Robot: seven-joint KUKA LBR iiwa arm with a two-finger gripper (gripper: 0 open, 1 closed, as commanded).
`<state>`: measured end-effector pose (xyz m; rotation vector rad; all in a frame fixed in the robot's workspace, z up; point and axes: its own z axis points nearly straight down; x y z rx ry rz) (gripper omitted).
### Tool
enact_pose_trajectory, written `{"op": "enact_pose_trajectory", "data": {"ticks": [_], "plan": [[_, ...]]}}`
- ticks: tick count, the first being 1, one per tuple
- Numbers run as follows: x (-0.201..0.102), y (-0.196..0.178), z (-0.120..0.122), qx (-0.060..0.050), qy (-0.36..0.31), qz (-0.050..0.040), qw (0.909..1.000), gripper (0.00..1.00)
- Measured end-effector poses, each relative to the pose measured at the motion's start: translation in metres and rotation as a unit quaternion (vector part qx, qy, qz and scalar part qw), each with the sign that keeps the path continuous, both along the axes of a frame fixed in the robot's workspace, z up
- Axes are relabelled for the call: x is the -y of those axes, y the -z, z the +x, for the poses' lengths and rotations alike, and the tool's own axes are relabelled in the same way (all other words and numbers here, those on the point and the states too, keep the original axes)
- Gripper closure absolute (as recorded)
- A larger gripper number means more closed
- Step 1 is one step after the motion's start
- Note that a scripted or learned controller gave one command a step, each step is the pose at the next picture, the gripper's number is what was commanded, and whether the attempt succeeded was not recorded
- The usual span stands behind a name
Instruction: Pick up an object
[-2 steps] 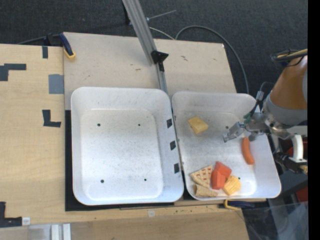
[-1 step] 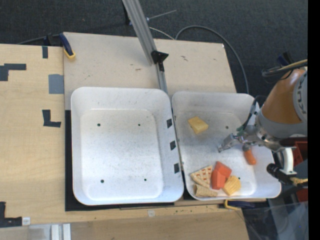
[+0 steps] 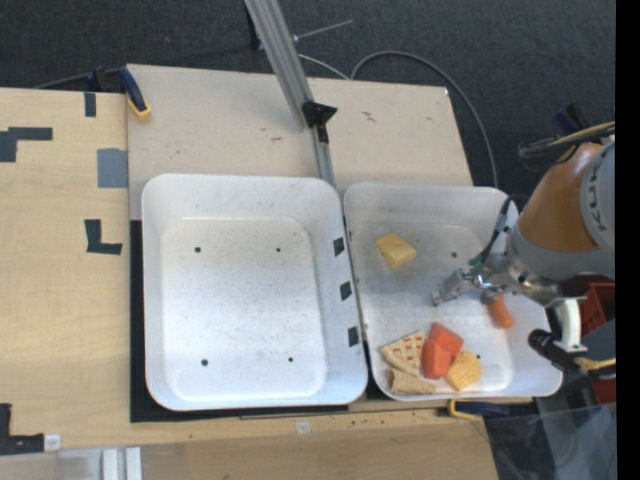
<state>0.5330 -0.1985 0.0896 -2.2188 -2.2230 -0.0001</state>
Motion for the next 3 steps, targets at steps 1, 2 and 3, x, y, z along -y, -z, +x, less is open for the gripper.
{"op": "enact_pose_trajectory", "data": {"ticks": [1, 2, 3], "plan": [[0.0, -0.011, 0.0, 0.001, 0.0, 0.0001, 1.0, 1.0], [-0.006, -0.055, -0.003, 0.002, 0.0, -0.0008, 1.0, 1.0], [-0.017, -0.107, -0.003, 0.002, 0.0, -0.0009, 1.0, 1.0]]}}
